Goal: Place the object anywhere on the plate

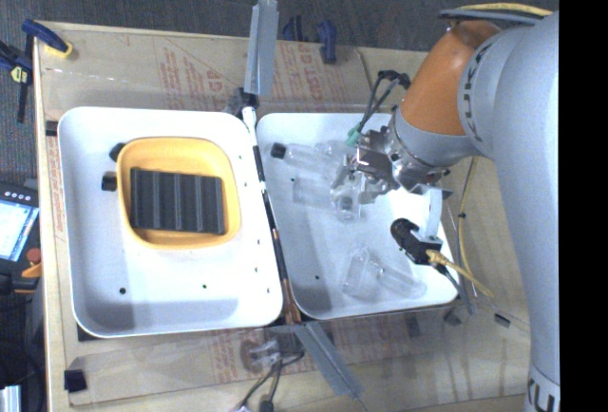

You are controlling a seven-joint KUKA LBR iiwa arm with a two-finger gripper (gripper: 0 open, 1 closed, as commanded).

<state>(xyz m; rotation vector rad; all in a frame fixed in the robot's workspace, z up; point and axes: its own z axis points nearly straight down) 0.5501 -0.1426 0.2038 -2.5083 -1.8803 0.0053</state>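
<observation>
A wooden bench [142, 68] on dark carpet carries two white bins side by side, with blue clamps along its far edge. In the left bin [85, 296] we see a yellow plate [176, 154] with a dark slatted block [178, 199] on its middle; the plate lies toward that bin's far side.

In the right bin [304, 296] lie several clear plastic things: a small bottle [304, 154] with a dark cap near the far left corner, and a clear cup [366, 275] near the near edge. The gripper [353, 184] hangs low over the middle of this bin, among more clear pieces that we cannot tell apart. Whether its fingers are spread or closed, or have anything between them, we cannot tell.

We judge the pick is in hand: nothing clear lies on the plate yet. The next move calls for a sure hold on one clear piece, a lift over the wall between the bins, then a carry left to the plate's bare yellow rim beside the block.
</observation>
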